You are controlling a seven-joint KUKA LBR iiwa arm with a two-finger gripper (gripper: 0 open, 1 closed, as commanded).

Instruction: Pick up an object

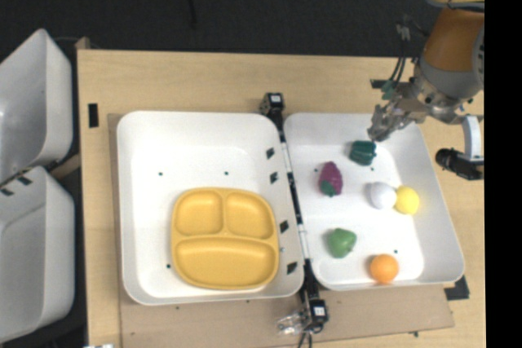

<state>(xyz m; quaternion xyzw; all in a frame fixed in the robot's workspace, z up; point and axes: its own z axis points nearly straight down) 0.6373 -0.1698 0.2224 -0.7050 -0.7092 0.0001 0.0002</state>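
Note:
My gripper (pixel 380 130) hangs over the far part of the right bin (pixel 326 130), just above and behind a dark green object (pixel 362 151). Nothing shows between its fingers. Further objects lie in this bin: a purple and green piece (pixel 329 178) near the middle, a white ball (pixel 379 195), a yellow ball (pixel 407 201), a green pepper-like piece (pixel 341 241) and an orange ball (pixel 383 267) at the near edge.
The left bin (pixel 147 151) holds a yellow divided plate (pixel 223 239) in its near half. The grey arm with its orange band (pixel 453 37) comes in from the upper right. A black clip (pixel 272 103) sits at the far end of the wall between the bins.

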